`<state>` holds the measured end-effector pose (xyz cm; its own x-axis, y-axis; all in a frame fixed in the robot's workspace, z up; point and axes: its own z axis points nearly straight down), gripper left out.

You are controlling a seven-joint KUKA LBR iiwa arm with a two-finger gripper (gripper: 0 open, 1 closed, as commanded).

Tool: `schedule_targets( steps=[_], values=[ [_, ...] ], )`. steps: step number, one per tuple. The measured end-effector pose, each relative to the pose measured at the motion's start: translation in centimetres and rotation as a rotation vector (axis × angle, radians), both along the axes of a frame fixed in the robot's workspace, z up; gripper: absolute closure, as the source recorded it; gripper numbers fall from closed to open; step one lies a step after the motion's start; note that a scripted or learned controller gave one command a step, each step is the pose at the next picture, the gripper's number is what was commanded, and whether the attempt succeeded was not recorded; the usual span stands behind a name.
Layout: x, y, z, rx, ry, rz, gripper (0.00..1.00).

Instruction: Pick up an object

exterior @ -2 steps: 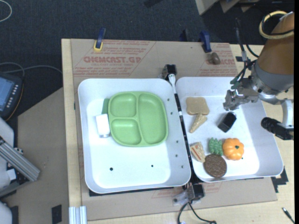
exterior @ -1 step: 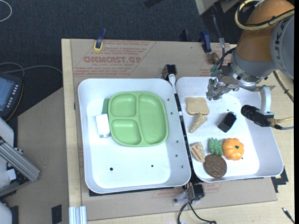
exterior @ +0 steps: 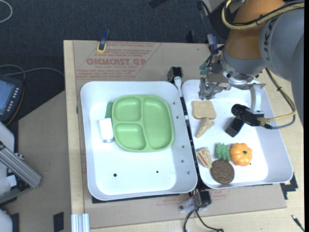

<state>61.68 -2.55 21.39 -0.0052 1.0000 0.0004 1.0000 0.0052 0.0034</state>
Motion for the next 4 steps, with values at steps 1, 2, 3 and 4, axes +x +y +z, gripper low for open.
schedule_targets(
  steps=[1, 2, 3, 4],
  values=[
    [2.1, 5.1, 1.6, 0.001, -0.002, 0.001, 1.0],
    [4.3, 9.2, 1.8, 0.001, -0.002, 0.0, 1.0],
    [4.6, 10.5, 0.0, -0.001, 0.006, -0.004, 1.0],
    [3.8, 10.5, 2.0, 0.0, 0.001, -0.004, 1.0]
  ],
)
